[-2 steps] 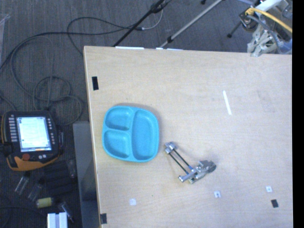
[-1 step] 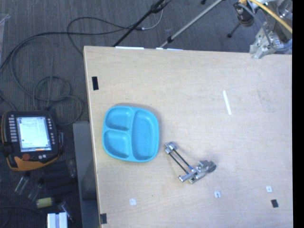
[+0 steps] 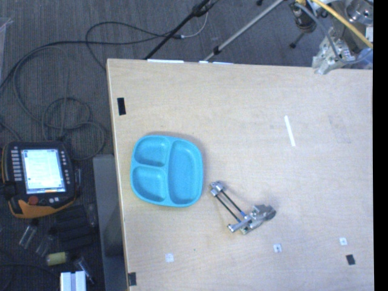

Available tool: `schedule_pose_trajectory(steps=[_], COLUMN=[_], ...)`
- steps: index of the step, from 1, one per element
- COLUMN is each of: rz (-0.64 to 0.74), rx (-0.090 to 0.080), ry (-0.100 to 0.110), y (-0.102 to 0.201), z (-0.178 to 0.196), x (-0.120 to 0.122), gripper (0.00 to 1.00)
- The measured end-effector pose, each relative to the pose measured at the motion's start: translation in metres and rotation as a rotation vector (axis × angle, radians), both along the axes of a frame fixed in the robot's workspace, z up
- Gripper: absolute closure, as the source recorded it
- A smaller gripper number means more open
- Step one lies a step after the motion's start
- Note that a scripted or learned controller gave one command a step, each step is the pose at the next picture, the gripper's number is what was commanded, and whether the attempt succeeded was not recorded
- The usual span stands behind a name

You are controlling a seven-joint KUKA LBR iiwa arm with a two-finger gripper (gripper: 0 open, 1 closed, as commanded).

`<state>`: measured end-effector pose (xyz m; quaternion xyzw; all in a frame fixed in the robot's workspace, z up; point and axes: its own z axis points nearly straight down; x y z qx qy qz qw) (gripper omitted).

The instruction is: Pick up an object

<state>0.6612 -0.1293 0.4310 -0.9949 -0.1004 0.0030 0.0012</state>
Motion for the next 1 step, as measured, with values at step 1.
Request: schedule_pose_trajectory(steps=[1], rz=[0.000], rx=[0.000], ry=[0.000], y=[-0.0033], z=[0.0000], x=[0.0011], gripper=[1.00])
